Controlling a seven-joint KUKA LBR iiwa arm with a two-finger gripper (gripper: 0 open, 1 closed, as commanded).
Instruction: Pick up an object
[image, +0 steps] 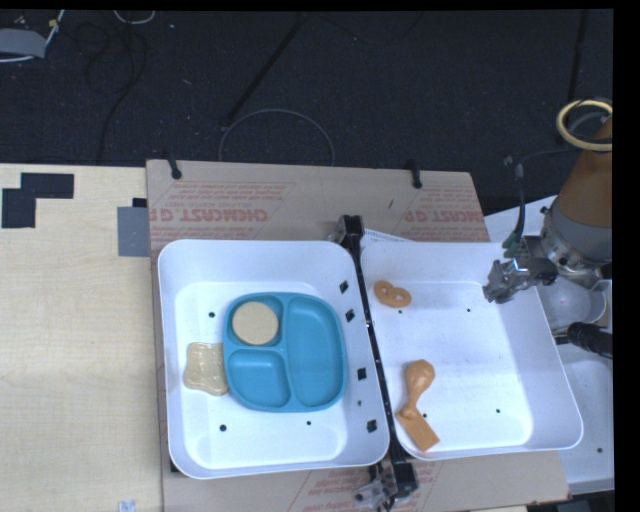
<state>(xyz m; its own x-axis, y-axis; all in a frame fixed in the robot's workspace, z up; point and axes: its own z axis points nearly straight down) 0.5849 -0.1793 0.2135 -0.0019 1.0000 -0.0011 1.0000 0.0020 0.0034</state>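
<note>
Two white bins sat side by side on a brown cardboard sheet (300, 205) printed with red lettering, the left bin (190, 440) and right bin (545, 425) meeting at a black clamp (352, 232). The sheet lay on a pale wooden desk (70, 360). Behind it, black cables (275, 115) trailed over dark carpet (400, 80).

You have four things to pick from. In the right bin lie a small tan pretzel (392, 295) and an orange drumstick (417, 402). In the left bin, a round cracker (254, 323) sits in the blue tray's upper-left compartment, a pale biscuit (205, 368) touching its left side.
</note>
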